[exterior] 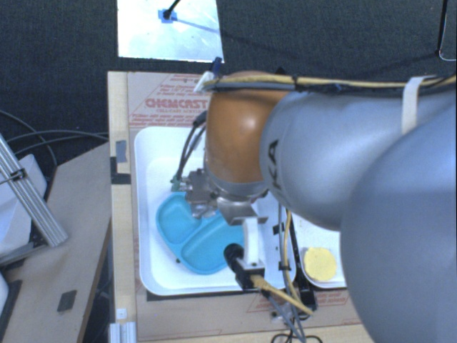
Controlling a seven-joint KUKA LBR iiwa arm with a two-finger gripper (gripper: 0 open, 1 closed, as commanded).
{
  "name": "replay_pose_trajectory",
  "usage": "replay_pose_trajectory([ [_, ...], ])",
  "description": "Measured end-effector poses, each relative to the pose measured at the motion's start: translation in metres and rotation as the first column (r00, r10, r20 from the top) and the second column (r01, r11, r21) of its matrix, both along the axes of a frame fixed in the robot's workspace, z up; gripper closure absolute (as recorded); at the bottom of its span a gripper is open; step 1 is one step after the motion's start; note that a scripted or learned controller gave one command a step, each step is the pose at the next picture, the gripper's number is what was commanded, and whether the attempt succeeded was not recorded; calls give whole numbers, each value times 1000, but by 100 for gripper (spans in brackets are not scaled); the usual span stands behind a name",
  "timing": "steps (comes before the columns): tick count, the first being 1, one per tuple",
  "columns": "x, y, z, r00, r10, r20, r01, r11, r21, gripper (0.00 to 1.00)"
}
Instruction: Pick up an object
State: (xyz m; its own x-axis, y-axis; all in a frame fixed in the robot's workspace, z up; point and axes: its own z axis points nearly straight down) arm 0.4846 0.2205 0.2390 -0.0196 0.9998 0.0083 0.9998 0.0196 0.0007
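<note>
- Blue tray point(187, 236) lies in the left bin point(153, 191), toward its near side, smooth plastic with rounded corners and two shallow compartments.
- Gripper point(214, 207) hangs low over the tray's right part, just under the orange band point(232, 138); I cannot tell its state, since the wrist hides it.
- Grey arm point(357, 191) spans the view from the right, glossy and rounded, with cables point(321, 84) running along its top.
- Yellow disc point(320, 263) sits in the right bin point(335, 283), round and matte, well apart from the tray.
- Both bins rest on a cardboard sheet point(168, 95) printed with red lettering.
- Dark carpet point(57, 48) lies beyond, with a pale shiny panel point(168, 20) on it.
- A tan table point(64, 213) stands at left.
</note>
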Motion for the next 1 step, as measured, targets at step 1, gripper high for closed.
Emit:
replay_pose_trajectory([
  [1,79,-8,-137,1000,-16,15,17,1000,0,100],
])
